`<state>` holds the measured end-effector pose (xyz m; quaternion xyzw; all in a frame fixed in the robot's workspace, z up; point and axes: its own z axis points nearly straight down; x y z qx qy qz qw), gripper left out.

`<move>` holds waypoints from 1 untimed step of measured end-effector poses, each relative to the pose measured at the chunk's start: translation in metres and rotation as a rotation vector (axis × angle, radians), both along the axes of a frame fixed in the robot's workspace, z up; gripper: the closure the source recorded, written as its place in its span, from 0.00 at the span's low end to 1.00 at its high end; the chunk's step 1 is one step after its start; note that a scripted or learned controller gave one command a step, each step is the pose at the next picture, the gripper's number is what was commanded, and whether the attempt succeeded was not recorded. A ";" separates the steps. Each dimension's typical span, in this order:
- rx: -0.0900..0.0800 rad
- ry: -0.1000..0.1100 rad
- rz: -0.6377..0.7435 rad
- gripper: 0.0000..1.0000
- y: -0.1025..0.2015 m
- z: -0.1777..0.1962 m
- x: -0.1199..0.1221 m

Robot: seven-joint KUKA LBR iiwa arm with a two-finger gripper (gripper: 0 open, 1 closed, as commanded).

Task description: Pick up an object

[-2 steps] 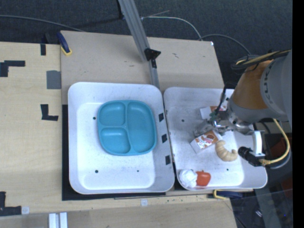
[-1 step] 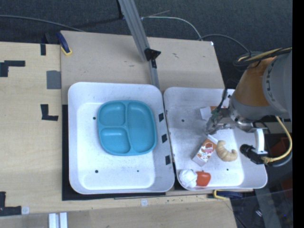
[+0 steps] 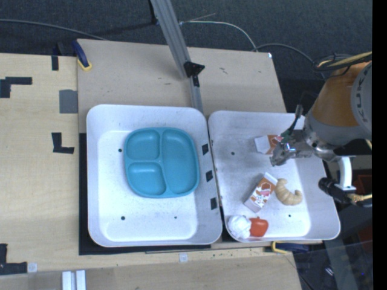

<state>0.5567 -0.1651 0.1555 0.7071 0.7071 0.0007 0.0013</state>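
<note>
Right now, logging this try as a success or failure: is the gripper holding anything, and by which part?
Cannot be told. The gripper sits low in the right bin beside a small white-and-orange packet, but no object shows between its fingers.

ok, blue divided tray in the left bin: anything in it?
Empty. All three compartments of the blue tray show bare blue plastic; it lies flat in the left bin.

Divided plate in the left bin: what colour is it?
Plain turquoise blue, no pattern. The plate shows best in the camera view.
</note>
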 end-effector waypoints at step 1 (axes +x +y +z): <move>0.000 -0.003 0.003 1.00 0.008 0.056 0.008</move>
